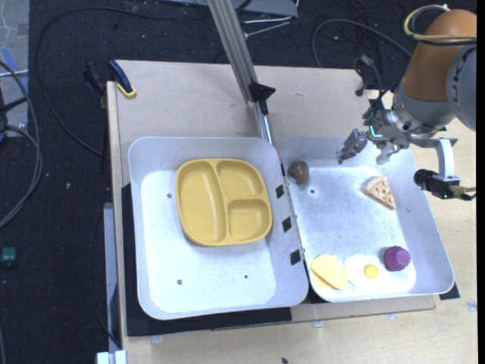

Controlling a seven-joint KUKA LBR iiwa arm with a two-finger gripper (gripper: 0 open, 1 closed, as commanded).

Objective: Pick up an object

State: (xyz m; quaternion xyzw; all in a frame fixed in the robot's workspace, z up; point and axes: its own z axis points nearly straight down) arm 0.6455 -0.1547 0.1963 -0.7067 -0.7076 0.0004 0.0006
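Camera view. The pincer (pixel 370 147) hangs over the far edge of the right bin (pixel 432 233), its 2 fingers (pixel 350 149) spread apart with nothing between them. The arm (pixel 436 67) enters from the right, orange band uppermost.

The nearest object is a pizza-slice toy (pixel 380 192), lying flat on the bin floor just nearer the camera than the pincer and clear of it; its long axis runs diagonally from upper left to lower right in the view. A brown ball (pixel 298 172) rests near the bin's left wall, to the left of the pincer and apart from it.

Along the near edge lie 3 items in a row: a yellow piece (pixel 329 271), a fried-egg toy (pixel 365 270) touching it, and a purple piece (pixel 396 258).

The left bin (pixel 151 279) holds a yellow divided tray (pixel 224 202) with 3 compartments. Both bins sit on the bench (pixel 182 97).
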